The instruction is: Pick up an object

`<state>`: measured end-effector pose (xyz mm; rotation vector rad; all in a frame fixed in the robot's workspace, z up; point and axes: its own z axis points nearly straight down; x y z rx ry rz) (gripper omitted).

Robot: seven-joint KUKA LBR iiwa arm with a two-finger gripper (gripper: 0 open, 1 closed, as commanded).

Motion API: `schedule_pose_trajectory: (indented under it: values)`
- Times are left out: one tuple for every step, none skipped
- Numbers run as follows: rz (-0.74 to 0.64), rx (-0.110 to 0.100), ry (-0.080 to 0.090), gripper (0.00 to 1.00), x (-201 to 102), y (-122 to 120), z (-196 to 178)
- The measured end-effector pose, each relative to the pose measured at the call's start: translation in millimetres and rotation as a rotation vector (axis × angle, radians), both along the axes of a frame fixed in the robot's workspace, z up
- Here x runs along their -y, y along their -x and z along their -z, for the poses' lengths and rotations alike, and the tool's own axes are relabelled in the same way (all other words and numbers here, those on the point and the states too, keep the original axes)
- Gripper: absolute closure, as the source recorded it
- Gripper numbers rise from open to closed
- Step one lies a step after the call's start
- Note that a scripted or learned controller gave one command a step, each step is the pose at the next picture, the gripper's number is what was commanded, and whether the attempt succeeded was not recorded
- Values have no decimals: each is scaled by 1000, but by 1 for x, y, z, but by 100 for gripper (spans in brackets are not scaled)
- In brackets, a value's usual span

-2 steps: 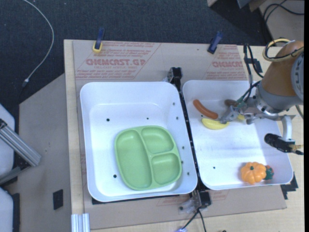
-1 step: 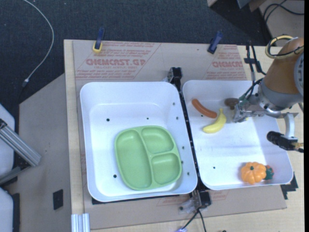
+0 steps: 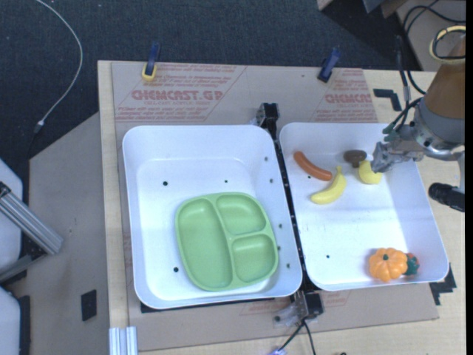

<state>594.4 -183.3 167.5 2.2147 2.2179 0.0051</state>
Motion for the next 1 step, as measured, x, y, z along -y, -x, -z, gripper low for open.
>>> schedule_pose_trajectory:
  values:
    - [0, 0, 0, 100, 0, -2, -54]
